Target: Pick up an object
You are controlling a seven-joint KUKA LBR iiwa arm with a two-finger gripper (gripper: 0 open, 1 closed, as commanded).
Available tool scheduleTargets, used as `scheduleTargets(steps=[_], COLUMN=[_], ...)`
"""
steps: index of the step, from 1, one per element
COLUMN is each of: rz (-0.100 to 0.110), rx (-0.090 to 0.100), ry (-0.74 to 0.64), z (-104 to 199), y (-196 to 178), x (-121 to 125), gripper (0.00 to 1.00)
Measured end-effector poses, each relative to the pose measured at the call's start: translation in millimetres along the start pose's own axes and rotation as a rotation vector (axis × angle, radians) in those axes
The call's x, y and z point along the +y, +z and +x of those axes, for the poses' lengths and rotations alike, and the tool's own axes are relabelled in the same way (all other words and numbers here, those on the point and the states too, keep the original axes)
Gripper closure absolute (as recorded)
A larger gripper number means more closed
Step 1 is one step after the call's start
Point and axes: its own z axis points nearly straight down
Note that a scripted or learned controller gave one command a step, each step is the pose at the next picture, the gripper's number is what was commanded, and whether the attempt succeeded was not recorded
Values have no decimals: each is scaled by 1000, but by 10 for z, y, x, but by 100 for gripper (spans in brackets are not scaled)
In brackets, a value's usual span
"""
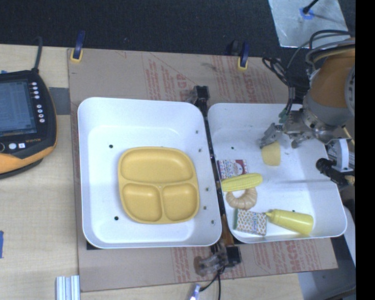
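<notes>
My gripper (282,137) hangs over the upper part of the right bin (325,199), its fingers spread open with nothing between them. A pale yellow block (272,155) lies on the bin floor just below its left finger (267,140); I cannot tell if they touch. Lower in the same bin lie a corn cob (240,182), a tan ring (242,198), a red-and-white packet (231,167), a small patterned box (250,222) and a yellow squeeze bottle (291,220).
The left bin (94,167) holds a yellow divided plate (157,184). A teach pendant (15,120) lies on the bench at far left. Clamps (242,55) hold the cardboard at the back. The arm's orange band (330,80) and cables stand over the right bin's top right.
</notes>
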Motion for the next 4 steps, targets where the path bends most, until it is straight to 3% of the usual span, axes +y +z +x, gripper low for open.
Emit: scheduleTargets(steps=[1,2,3,4], rz=[-2,-1,-1,0], rx=[1,0,0,0], ry=[3,2,2,0], z=[25,14,15,5], y=[212,103,104,-3], x=[38,39,39,39], gripper=[0,100,0,100])
